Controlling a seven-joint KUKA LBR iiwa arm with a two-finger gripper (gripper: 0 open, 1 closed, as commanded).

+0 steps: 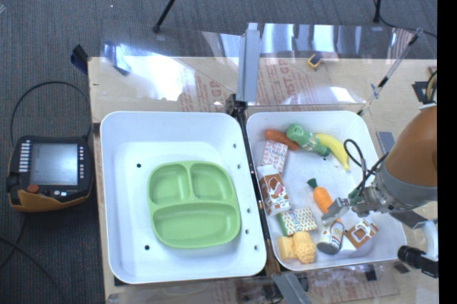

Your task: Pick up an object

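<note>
Camera view: gripper (348, 204) low in the right bin (371, 125), over the toy carrot (322, 196) and small bottle (330, 237); finger state cannot be told; approach step, nothing lifted; next, a centred descent on one item.

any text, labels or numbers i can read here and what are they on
Red print on the bench sheet behind the bins: mirrored, too blurred to read.
Small cartons in the right bin: printed faces, too small to read.
Handheld pendant on the floor: screen blank, key markings too small.
</note>
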